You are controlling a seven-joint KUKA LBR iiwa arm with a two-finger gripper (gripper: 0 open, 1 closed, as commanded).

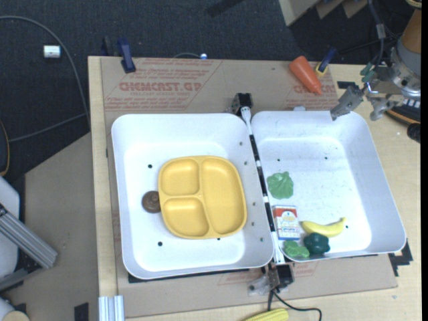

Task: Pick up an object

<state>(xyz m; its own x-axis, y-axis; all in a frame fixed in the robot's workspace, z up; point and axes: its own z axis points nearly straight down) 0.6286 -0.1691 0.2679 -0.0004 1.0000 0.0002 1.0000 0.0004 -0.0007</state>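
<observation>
Well, gripper [361, 103] at 2 o'clock, above right bin [374, 172] rim. Fingers [342, 105] spread wide, holding nothing, touching nothing.

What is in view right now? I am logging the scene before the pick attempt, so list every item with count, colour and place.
bins: 2, white, side by side on the bench
divided plate: 1, yellow, left bin
round object: 1, brown, left bin, at plate's left edge
leafy toy: 1, light green, right bin
small carton: 1, red and white, right bin
banana: 1, yellow, right bin
dark green toys: 2, right bin, front edge
carrot-like object: 1, orange, bench behind right bin
gripper: 1, grey, above right bin's far corner
</observation>
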